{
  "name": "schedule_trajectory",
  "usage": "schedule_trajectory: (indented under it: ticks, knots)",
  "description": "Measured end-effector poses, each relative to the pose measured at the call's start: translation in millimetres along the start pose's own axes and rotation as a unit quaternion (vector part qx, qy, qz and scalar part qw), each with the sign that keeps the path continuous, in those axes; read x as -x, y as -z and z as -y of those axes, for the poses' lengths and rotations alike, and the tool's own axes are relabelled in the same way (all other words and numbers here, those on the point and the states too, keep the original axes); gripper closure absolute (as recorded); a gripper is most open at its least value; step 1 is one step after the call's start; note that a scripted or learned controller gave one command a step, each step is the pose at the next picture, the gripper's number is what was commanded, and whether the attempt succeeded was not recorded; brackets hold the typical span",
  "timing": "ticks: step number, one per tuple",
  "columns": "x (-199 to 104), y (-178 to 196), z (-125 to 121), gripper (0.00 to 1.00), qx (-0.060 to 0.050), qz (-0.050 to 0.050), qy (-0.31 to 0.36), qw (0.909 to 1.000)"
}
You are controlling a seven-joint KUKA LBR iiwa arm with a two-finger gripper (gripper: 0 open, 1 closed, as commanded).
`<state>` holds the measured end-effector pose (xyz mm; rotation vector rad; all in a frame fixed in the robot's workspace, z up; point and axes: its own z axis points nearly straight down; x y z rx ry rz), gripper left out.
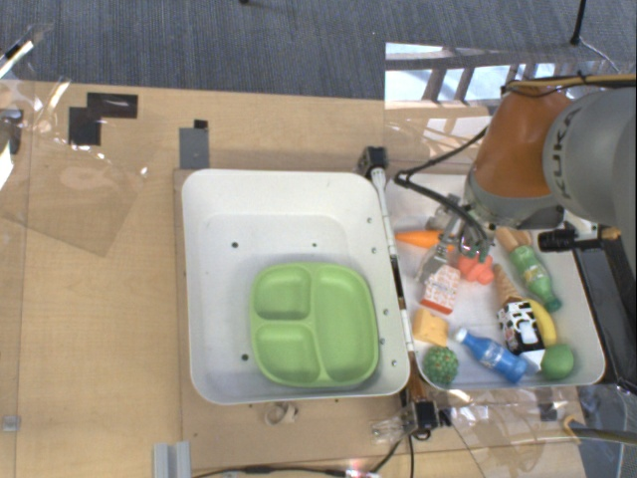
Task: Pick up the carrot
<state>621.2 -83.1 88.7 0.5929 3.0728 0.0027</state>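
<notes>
The carrot (417, 237), orange and tapered, lies near the left wall of the right bin (595, 352), pointing left. My gripper (453, 247) hangs low over the bin just to the right of the carrot, its tip close to the carrot's thick end and above a white and red packet (441, 289). From this angle I cannot make out whether anything is between its jaws. The grey arm with its orange band (518, 147) reaches in from the upper right and hides the back part of the bin.
The right bin is crowded: a red-orange toy (477, 268), green bottle (532, 275), banana (543, 323), blue bottle (494, 356), yellow wedge (430, 327), green speckled ball (441, 364). The left bin (214, 217) holds a green divided plate (314, 323).
</notes>
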Motion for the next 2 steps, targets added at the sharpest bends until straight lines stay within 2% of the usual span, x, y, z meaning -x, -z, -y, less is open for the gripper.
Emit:
schedule_trajectory:
  ticks: [1, 2]
  knots:
    - [28, -1, -12, 0.00, -0.001, -0.002, -0.139, 0.9903]
    - [31, 13, -15, 1.00, 0.002, 0.004, -0.135, 0.9908]
